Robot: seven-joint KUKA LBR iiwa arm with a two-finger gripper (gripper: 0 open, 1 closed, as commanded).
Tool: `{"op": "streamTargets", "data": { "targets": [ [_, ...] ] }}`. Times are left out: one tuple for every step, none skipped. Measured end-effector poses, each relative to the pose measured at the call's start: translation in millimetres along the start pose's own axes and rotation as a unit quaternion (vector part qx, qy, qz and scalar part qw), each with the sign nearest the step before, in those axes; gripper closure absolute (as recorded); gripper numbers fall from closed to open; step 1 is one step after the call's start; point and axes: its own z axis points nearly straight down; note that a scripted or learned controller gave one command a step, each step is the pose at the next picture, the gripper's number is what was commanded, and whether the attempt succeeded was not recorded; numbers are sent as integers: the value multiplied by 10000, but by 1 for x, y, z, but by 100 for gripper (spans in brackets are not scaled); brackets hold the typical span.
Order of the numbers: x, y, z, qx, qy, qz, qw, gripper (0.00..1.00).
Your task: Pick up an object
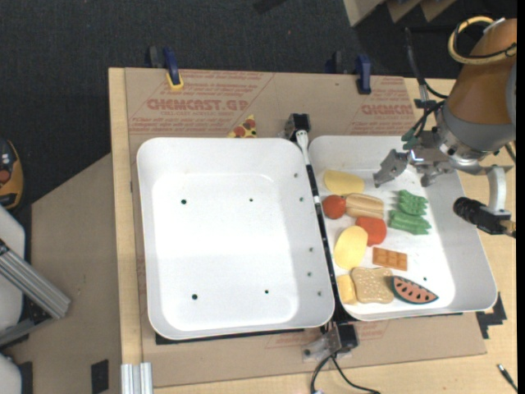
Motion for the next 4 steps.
{"op": "streamTargets", "data": {
  "targets": [
    [-7, -38, 84, -54, -16, -3, 10000, 0],
    [-5, -37, 74, -80, 0, 2, 10000, 100],
    [30, -108, 90, -221, -75, 18, 9997, 100],
    [91, -100, -5, -54, 1, -36, 10000, 100]
  ]
}}
